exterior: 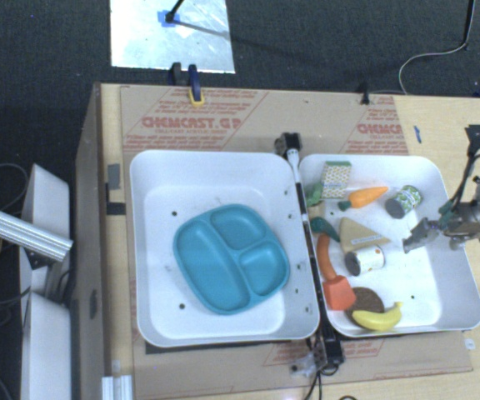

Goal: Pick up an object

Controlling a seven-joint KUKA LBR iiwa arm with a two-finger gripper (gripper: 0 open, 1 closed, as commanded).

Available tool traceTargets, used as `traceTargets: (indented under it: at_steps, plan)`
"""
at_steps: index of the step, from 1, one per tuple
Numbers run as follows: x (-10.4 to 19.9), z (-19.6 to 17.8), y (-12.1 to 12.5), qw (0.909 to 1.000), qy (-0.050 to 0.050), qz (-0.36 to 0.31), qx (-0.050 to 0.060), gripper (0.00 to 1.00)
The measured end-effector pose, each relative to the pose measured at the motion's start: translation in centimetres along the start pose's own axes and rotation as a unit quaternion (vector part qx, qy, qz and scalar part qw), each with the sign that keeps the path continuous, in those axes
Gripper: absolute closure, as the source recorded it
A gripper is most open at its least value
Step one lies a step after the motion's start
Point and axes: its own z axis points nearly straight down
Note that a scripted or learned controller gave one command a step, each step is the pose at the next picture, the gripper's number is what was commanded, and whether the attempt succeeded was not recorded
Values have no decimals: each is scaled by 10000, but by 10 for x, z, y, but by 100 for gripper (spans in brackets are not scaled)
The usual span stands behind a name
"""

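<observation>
Since the job is just "grab something", the pickings all sit in the right-hand shallow white bin [452, 223], and most of it looks like small plastic play food: light, stiff, nothing that would break if it got fumbled. The grey arm's tool [413, 238] hangs over the right side of that bin, tips pointing left toward the pile, and I honestly cannot tell whether it is spread or closed; nothing visible is caught in it.

Closest to it is a little white cylinder with a dark end [365, 261], lying on its side. Round and smooth, so my guess is it rolls or squirts out unless pinched across the barrel. Just above it, touching or nearly so, is a tan wedge-shaped block [358, 232] with flat faces, probably the easiest grip. An orange plastic carrot [367, 196] and a yellow plastic banana [378, 317] are slim and curved, better taken across the middle. A small grey-green can-like item [405, 200] sits near the back wall, well apart from the banana.

The left bin holds a teal sectioned plastic plate [230, 258], wide and flat, awkward to take except by the rim.

Readable text: the brown cardboard sheet [223, 111] on the tabletop says "CHEMCAST" in red, repeated, with "GP" after it. A small green-patterned box [336, 178] has print too tiny to read.
</observation>
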Motion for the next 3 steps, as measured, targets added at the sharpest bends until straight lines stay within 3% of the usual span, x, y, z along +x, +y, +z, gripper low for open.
traceTargets:
  at_steps: [1,2,3]
  plan:
    - [71,51,42,10000,6,-5,3,0]
    - [76,142,57,10000,-1,8,-1,0]
    - [74,141,114,10000,-1,-8,-9,0]
